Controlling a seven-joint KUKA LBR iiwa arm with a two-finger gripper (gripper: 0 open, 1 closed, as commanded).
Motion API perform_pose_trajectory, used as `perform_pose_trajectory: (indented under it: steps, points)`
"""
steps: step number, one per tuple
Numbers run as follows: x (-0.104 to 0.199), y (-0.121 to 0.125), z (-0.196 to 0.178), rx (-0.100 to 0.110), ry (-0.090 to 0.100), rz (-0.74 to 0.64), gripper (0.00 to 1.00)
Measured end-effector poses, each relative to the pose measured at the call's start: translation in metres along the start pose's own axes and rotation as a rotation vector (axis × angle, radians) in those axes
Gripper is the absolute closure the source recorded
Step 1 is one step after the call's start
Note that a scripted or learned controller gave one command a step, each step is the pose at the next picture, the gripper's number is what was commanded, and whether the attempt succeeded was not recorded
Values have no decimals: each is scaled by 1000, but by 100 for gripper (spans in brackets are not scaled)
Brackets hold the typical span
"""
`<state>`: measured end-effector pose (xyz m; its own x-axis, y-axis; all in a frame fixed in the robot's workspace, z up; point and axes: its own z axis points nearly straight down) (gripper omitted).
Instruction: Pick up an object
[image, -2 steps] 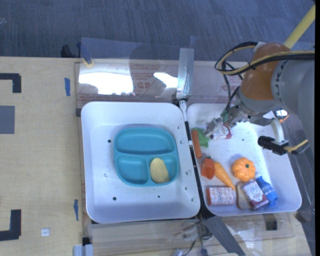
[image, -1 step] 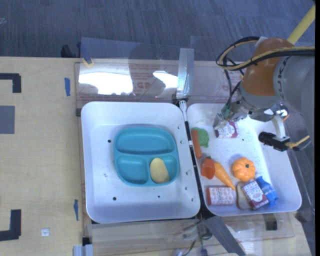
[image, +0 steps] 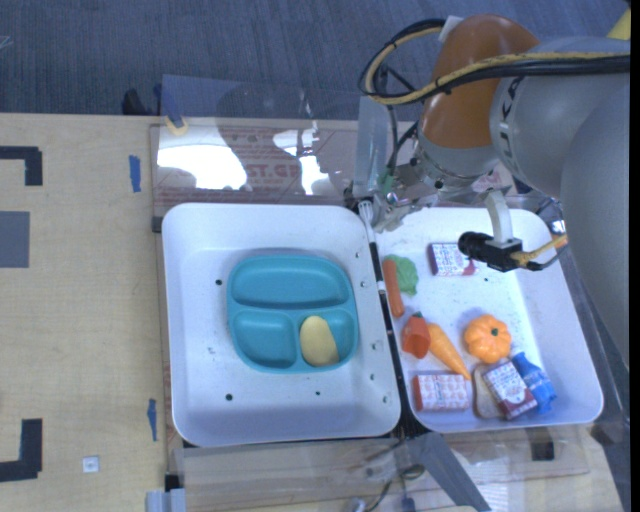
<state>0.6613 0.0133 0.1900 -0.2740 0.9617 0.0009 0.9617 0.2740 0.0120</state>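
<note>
Yellow potato (image: 319, 341) in teal tray (image: 262, 288) — gripper (image: 380, 208) above bins' seam

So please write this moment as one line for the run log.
gripper: above right bin far-left corner, holds nothing seen | left bin: teal tray, yellow item | pick: not yet done

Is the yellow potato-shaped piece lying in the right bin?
No, the yellow potato-shaped piece sits in the teal divided tray in the left white bin.
</note>
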Motion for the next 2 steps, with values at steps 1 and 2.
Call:
perform_pose_trajectory:
  steps: [1,2]
  points:
    - [-5,-3,4,9,-1,8,0]
    - [16,1,5,11,-1,-95,0]
